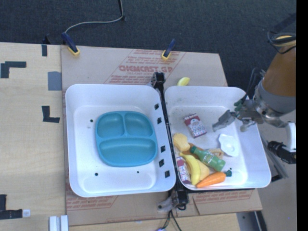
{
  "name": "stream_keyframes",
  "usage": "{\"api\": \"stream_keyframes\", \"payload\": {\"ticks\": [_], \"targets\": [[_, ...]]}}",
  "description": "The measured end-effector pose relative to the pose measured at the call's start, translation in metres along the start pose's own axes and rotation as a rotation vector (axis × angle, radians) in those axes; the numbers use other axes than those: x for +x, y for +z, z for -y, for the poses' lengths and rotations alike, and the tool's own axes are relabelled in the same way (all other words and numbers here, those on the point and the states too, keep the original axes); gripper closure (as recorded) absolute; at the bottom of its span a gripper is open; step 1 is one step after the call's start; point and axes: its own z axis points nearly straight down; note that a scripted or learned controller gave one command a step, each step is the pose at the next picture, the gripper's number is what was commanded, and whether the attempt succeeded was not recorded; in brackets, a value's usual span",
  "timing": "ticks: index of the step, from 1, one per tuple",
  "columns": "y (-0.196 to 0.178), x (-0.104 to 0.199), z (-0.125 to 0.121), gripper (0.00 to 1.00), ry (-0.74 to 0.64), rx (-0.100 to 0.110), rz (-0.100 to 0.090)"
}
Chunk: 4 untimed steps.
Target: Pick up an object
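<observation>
Hovering over the right bin (250,170), far right side: gripper (230,120), whether released or clenched impossible to tell. Lying below it, untouched: red-and-white carton (195,125) mid-bin, white cup (228,144) to its right. Crowding the near left corner: green bottle (209,158), banana (192,168), carrot (211,179). Sitting in the left bin (77,143): blue divided plate (127,138).

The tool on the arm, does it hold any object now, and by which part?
Nothing is held. The tool hangs open above the right bin, with no object between its fingers; the small red box lies apart on the bin floor.
</observation>
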Motion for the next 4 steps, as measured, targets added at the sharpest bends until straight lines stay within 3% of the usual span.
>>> {"api": "stream_keyframes", "payload": {"ticks": [1,2,3,4], "targets": [[0.069,0.049,-0.067,0.0,-0.001,0.001,0.0],[0.147,0.038,-0.116,0.0,-0.001,-0.002,0.002],[0.149,0.051,-0.101,0.0,0.0,-0.005,0.003],[0.139,0.051,-0.1,1.0,0.0,-0.004,0.004]]}}
